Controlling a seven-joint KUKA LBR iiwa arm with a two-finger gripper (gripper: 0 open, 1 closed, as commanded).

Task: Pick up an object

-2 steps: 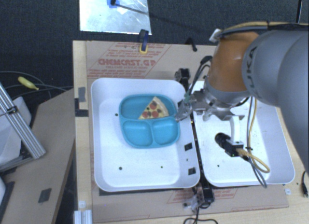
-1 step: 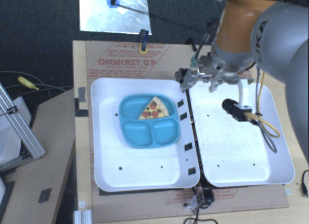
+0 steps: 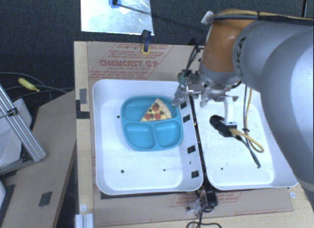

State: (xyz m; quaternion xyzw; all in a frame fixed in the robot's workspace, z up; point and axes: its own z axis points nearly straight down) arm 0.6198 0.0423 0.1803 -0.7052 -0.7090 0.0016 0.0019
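Note:
A blue divided plate lies in the left white bin. A toy pizza slice with red toppings rests in the plate's upper compartment. My gripper hangs over the ridge between the two bins, just right of the plate's upper right corner and close to the pizza slice. I see nothing held in it. The grey arm with its orange band comes in from the right and covers the top of the right bin.
The right white bin adjoins the left one along a central ridge with black clips. Both bins sit on a cardboard sheet. A reflective sheet lies beyond the bench, and a metal frame stands at the left.

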